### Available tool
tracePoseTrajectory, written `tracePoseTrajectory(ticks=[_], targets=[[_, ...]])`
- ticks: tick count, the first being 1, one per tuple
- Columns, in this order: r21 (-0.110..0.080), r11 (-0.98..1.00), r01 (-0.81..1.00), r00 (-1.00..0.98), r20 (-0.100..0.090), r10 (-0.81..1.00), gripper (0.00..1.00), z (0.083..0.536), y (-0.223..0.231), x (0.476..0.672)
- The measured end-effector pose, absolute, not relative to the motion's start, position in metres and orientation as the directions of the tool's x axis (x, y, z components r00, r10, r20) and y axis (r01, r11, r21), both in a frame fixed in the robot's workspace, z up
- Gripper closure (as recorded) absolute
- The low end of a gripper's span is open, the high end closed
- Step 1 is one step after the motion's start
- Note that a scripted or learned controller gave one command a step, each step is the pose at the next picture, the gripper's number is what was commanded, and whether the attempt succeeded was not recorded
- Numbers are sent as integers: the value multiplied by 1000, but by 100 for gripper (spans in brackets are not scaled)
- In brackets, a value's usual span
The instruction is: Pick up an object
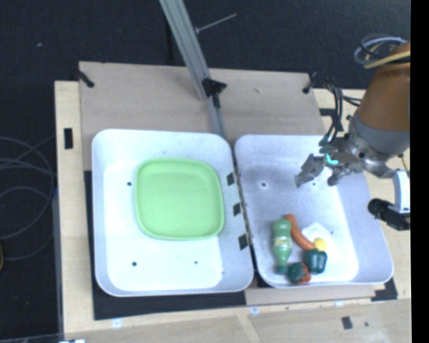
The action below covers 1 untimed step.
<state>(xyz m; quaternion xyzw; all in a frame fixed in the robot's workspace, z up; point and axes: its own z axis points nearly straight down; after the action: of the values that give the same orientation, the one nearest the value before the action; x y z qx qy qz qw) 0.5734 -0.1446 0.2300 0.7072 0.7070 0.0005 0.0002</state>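
No readable writing is showing on anything. The two-finger metal claw (320,171) is hanging with its fingers spread apart, gripping nothing, above the right shallow white plastic bin (272,156). Below it, toward the bin's near corner, small colourful plastic toys (297,250) are lying clustered. Well to its left, a smooth green square plate (179,199) is sitting.

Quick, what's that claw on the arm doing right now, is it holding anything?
Gripper: open, holding nothing, above the right bin; the small toys lie apart from it near the bin's front.
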Motion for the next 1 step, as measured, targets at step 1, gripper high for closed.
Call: tracePoseTrajectory(ticks=[1], targets=[[1, 0, 1000, 0, 0, 1000, 0, 230, -145, 573]])
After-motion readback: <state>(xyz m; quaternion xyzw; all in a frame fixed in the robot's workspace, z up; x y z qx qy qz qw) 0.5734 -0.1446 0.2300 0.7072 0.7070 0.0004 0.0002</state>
